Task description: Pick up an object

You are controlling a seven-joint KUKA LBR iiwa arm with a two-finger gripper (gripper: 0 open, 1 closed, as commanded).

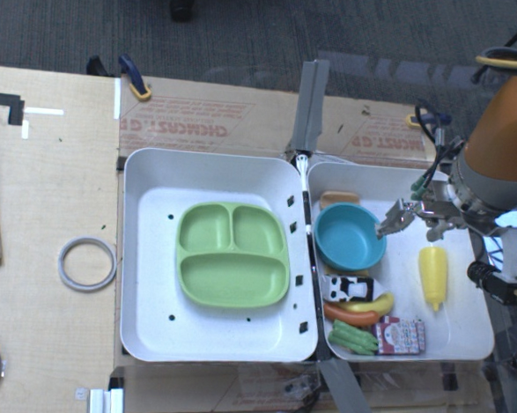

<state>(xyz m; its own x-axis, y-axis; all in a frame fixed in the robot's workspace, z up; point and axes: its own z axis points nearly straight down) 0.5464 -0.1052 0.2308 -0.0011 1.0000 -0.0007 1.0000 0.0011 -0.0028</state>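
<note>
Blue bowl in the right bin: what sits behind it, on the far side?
Behind the blue bowl, a tan, bun-like item lies against the right bin far wall. The bowl's rim covers its near edge, so its full shape cannot be seen.

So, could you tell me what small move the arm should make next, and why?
Probably a short drop toward the blue bowl. The gripper sits at the bowl's right rim in the right bin, nothing shows between its fingers, and the yellow corn lies farther off.
</note>
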